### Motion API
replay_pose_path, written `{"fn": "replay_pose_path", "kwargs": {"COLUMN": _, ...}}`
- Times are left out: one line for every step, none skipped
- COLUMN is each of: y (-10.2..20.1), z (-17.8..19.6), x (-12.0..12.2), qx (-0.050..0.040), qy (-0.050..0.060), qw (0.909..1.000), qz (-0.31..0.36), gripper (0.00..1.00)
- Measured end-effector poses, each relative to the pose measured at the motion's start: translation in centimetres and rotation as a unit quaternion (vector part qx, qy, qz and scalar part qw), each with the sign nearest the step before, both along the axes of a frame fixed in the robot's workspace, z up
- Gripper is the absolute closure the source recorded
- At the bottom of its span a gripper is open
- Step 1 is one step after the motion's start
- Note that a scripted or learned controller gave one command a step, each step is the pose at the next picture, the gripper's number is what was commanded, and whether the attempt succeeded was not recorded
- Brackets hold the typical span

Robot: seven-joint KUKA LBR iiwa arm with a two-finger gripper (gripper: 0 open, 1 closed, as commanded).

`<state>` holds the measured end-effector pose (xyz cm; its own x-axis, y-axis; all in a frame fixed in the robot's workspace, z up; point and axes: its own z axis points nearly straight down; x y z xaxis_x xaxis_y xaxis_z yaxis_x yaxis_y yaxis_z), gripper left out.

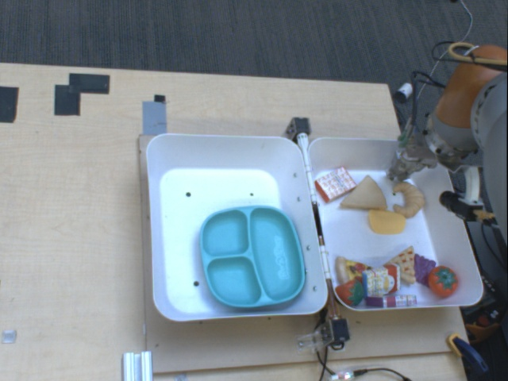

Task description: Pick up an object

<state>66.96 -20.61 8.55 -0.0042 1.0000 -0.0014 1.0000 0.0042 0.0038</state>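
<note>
Camera view: looking down at a slant on a pale wooden tabletop point(71, 236) with two shallow white bins side by side.
Left bin point(171, 165): holds a light blue divided plate point(252, 255) with three compartments, lying toward the near right corner of the bin.
Right bin point(448, 236): carries a scatter of toy food.
Far part of right bin: a red and white patterned packet point(335, 183) near the divider, a tan wedge point(364, 195) just beside it, a curved croissant-like piece point(409, 198) to the right, and a yellow rounded piece point(386, 222) just below the wedge and croissant.
Near part of right bin: a crowded group along the near wall, with a small carton point(379, 280), a spotted pizza-like slice point(403, 263), a purple bunch point(424, 267) and a red tomato point(442, 281) at the right end; some pieces at the left end are too jumbled to name.
Arm point(476, 109): grey with an orange band, reaching in from the right over the far right corner of the right bin.
Claw point(406, 169): pointing down, tips just above the top end of the croissant-like piece; whether it touches I cannot tell, and whether the tips stand wide or narrow I cannot tell either.
Tabletop extras: dark tape patches point(79, 92) at the far left, a small grey block point(154, 116) behind the left bin.
</note>
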Motion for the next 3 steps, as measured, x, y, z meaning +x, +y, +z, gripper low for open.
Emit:
{"fn": "replay_pose_path", "kwargs": {"y": 0.5, "z": 0.0, "x": 0.1, "qx": 0.0047, "qy": 0.002, "qw": 1.0, "qz": 0.001, "gripper": 0.0}}
{"fn": "replay_pose_path", "kwargs": {"y": 1.7, "z": 0.0, "x": -7.7, "qx": 0.0004, "qy": 0.0, "qw": 1.0, "qz": -0.001, "gripper": 0.0}}
{"fn": "replay_pose_path", "kwargs": {"y": 1.6, "z": 1.3, "x": -7.5, "qx": -0.0012, "qy": -0.003, "qw": 1.0, "qz": 0.0, "gripper": 1.0}}
